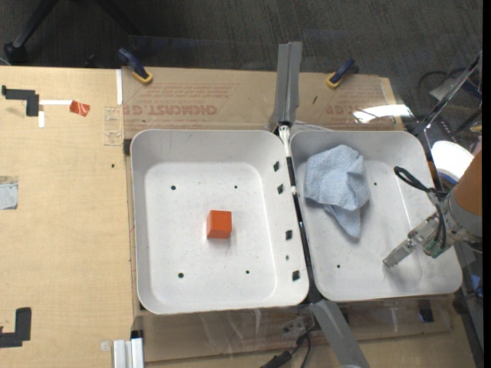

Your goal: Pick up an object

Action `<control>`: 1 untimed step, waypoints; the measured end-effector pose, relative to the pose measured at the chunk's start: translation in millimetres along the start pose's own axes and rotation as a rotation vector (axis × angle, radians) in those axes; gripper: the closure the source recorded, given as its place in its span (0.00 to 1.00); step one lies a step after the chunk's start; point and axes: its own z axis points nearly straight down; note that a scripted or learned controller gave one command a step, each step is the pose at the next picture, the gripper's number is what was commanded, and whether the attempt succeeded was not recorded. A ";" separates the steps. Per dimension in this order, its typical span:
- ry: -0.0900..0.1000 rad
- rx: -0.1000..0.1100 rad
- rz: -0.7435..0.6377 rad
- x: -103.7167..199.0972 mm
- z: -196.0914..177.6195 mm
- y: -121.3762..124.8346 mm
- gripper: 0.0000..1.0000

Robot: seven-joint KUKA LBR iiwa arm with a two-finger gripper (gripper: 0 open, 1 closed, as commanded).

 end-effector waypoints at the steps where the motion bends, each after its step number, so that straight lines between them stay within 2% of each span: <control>1: -0.003 0.000 0.251 0.1 -111.5 1.4 0.00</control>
